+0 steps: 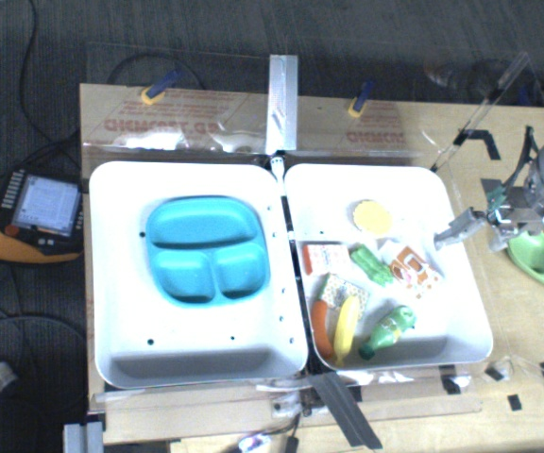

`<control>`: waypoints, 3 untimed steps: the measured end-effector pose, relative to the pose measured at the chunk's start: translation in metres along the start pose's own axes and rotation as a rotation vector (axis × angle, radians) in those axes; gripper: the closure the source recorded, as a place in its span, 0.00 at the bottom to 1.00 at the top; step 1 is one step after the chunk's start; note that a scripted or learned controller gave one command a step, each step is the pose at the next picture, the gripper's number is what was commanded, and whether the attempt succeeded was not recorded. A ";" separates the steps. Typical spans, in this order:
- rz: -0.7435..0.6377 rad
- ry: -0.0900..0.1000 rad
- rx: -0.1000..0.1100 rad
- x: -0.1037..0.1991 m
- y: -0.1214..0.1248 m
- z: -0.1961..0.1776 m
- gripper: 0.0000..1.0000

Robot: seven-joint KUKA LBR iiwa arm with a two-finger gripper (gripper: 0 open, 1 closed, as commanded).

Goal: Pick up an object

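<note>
The gripper pokes in over the right rim of the right bin, a grey tip slanting down toward the toys. Whether its tips are parted is too small to tell. Just beyond the tip, further into the bin, lies an orange and white packet, and past that a green vegetable. Up and inward from the tip sits a yellow disc. Well below the tip, toward the near wall, a banana, a carrot and a green bottle crowd together. Far across from the gripper, the left bin bears a blue divided tray.
</note>
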State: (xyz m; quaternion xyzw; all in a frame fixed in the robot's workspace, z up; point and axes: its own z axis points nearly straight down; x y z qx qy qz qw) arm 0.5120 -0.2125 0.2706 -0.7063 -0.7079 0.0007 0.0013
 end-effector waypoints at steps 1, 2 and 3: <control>-0.052 0.000 -0.002 0.019 0.044 0.165 0.00; -0.052 0.000 -0.008 0.019 0.046 0.153 1.00; 0.078 -0.004 0.000 0.021 0.070 0.057 1.00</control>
